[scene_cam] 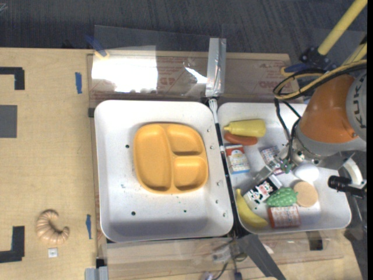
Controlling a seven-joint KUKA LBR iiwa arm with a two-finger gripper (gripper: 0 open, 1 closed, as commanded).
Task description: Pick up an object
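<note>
My gripper (274, 169) hangs low over the middle of the right bin (335, 212), below the arm's orange band (327, 112). Just under and beside it lie a black-and-white patterned item (260, 193) and a green toy (284, 198). A tan round disc (305, 193) and a red-labelled can (284, 216) sit to the front right. A yellow banana (247, 210) lies along the bin's front left. A small white and red carton (237, 159) sits left of the gripper. A yellow piece (245, 126) and an orange piece (240, 139) lie at the back.
The left bin (111, 174) holds a yellow divided plate (170, 157). A croissant toy (52, 226) lies on the wooden bench at the front left. Yellow and black cables (303, 77) run behind the right bin. A clear plastic sheet (151, 72) stands behind the left bin.
</note>
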